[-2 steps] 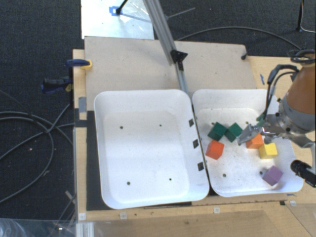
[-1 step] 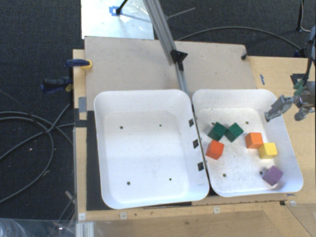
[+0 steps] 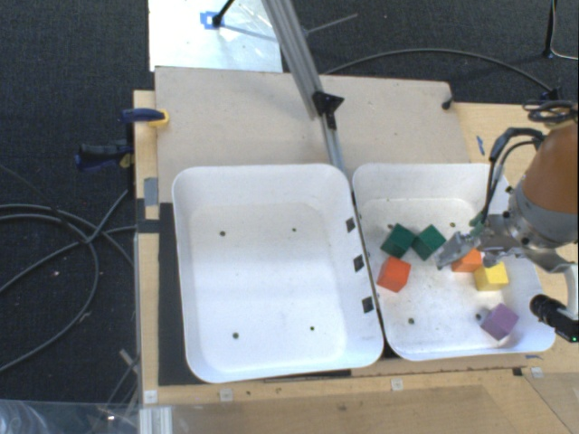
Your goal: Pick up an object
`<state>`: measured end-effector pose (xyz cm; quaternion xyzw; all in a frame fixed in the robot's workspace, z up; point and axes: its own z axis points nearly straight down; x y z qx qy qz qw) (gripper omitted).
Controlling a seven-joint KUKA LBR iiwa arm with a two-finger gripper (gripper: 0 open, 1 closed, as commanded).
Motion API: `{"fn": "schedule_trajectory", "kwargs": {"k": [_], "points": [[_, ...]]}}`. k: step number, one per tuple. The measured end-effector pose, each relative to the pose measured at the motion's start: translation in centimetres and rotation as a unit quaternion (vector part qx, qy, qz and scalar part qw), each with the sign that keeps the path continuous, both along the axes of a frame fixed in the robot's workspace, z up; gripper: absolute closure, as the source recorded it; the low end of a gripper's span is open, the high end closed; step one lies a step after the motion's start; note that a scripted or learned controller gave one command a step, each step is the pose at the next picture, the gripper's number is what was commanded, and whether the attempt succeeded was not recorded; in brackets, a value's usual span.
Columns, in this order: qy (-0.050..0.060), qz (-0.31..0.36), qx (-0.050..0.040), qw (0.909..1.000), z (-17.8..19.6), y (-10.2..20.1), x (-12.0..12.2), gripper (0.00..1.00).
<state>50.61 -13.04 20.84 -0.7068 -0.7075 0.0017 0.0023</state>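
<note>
The right bin holds several small blocks. Two dark green blocks lie side by side near its middle, with a red-orange block just below them. My gripper is low in this bin, coming in from the right. Its tip is against an orange block, which it partly covers. A yellow block touches the orange one on its right. A purple block lies alone near the bin's front right corner.
The left bin stands beside the right one, with black clips along the shared rim. A slanted metal pole crosses the board behind the bins. The arm's orange band hangs over the right bin's right edge.
</note>
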Motion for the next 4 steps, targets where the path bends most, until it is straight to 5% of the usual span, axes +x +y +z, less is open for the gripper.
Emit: {"fn": "schedule_trajectory", "kwargs": {"k": [1, 2, 3, 4], "points": [[-0.003, 0.004, 0.0, 1.0, -4.3, 3.2, 4.4, 0.0], [-0.017, 0.001, -0.0039, 0.9999, -9.4, 3.2, 8.7, 0.0], [-0.02, 0.002, -0.0056, 0.9998, -10.0, 2.4, 10.9, 0.0], [-0.022, 0.004, -0.0063, 0.9997, -8.8, 2.3, 11.1, 1.0]]}}
